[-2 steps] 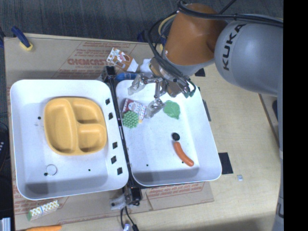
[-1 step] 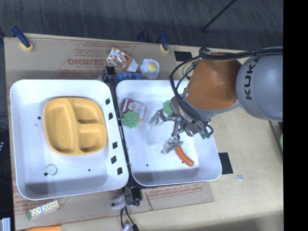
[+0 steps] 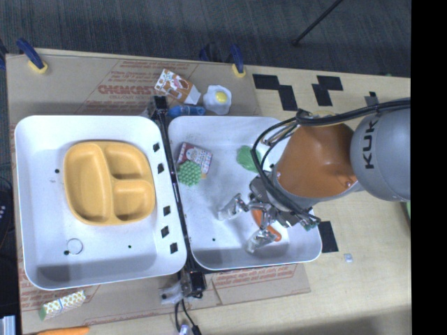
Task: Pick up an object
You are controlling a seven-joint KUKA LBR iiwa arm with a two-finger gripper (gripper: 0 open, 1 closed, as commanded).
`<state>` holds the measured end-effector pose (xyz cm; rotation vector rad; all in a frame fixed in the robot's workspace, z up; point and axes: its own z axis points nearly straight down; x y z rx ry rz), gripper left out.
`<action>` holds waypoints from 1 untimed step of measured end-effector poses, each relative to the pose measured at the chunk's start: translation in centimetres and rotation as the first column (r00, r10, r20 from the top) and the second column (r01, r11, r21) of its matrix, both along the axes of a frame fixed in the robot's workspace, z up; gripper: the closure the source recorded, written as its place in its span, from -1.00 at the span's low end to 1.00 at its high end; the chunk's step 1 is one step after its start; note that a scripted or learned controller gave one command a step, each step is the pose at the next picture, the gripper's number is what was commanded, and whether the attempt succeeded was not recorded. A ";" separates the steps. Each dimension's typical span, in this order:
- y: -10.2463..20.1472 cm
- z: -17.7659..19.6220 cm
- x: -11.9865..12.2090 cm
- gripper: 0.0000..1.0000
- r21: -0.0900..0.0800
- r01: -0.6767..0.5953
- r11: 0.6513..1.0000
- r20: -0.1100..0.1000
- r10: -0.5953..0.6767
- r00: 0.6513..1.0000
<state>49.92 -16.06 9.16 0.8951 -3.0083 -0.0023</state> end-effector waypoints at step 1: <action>0.9 0.0 -1.2 -1.00 0.002 -0.360 0.933 -0.001 0.360 0.933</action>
